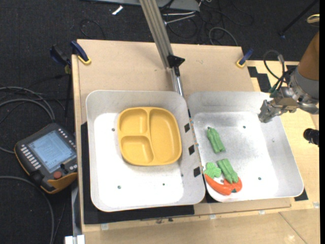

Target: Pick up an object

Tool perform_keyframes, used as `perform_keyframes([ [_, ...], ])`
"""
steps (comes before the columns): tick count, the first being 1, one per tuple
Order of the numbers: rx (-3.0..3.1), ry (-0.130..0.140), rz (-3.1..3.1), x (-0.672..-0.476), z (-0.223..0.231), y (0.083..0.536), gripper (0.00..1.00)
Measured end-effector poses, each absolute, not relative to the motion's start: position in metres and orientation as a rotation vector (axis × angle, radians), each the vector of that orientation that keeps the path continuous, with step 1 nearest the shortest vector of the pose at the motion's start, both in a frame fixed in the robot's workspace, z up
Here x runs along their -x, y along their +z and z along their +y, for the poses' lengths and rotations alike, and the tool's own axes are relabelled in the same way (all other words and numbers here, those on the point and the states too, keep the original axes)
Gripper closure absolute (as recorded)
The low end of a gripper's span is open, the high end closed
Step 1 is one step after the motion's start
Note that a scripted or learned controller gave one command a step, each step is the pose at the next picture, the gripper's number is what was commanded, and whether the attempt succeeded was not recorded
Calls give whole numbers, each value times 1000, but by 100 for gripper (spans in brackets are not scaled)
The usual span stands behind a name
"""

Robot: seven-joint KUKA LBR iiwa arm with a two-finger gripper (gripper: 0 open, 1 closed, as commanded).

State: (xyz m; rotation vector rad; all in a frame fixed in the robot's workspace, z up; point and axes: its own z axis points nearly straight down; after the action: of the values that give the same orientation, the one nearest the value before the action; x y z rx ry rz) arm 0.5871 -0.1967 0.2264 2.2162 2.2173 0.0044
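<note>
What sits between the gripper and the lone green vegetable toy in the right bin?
Nothing: in the camera view, only bare white floor of the right bin separates the gripper from the green vegetable toy.

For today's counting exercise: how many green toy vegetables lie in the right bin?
2. One green vegetable lies alone near the bin's middle left; the other rests against the orange toy at the front-left corner. Nothing appears hidden.

Two white bins (101,136), one yellow divided plate (150,136), two green toy vegetables (215,140), one orange toy (223,186)
</note>
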Motion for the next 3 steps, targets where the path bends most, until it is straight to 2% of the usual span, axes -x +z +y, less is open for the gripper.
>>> perform_keyframes([
  [1, -2214, 4, 2220, -589, -197, 270, 100],
  [3, -2214, 1, 2232, -605, -83, 248, 100],
])
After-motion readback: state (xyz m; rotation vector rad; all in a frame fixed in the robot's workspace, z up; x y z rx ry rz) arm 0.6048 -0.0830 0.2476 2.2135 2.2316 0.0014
